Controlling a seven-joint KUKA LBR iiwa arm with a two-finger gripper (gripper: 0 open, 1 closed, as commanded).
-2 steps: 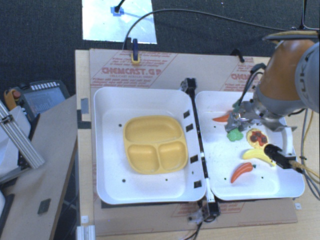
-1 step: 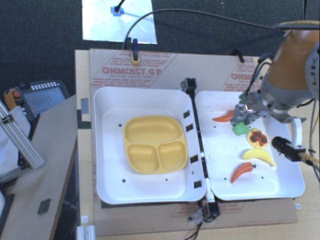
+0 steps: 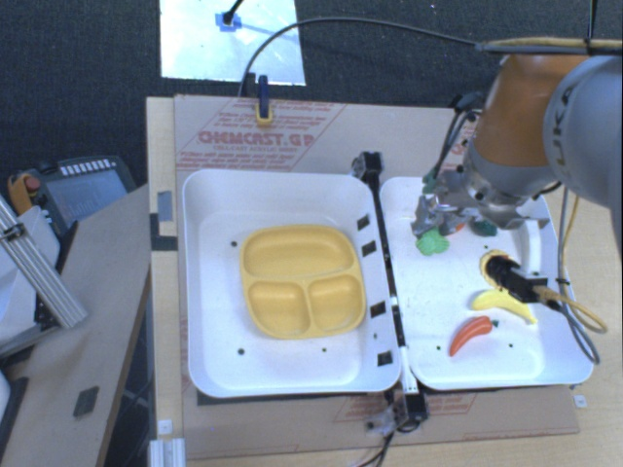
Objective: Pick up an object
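My gripper hangs low over the far left part of the right bin. A small green object lies right below and in front of it, touching or nearly touching. Beside the gripper, a teal object and a bit of something orange peek out from under the wrist. A yellow banana lies to the right, with a red-orange pepper in front of it.
The left bin holds a yellow divided plate in its middle. A black hinge strip runs between the two bins. The arm's grey and orange body covers the right bin's far right corner.
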